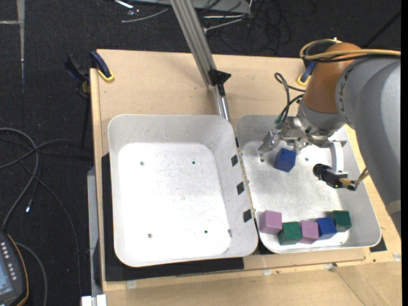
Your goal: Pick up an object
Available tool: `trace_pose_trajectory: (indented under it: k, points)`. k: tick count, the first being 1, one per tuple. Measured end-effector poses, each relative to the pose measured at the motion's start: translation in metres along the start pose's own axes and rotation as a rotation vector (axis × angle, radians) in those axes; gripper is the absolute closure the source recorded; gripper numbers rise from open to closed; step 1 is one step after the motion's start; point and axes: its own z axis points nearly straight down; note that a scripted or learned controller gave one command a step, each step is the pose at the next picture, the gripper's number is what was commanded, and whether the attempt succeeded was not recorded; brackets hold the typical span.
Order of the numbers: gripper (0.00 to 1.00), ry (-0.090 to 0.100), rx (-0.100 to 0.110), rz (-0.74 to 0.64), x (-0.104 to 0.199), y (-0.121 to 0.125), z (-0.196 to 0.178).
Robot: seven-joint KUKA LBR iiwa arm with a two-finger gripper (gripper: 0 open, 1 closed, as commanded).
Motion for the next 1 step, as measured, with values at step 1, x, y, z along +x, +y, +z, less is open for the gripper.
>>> trace_pose_trajectory:
  k: [1]
  points:
    - [0.00, 0.001, 0.006, 0.001, 0.0290, -0.0236, -0.0029]
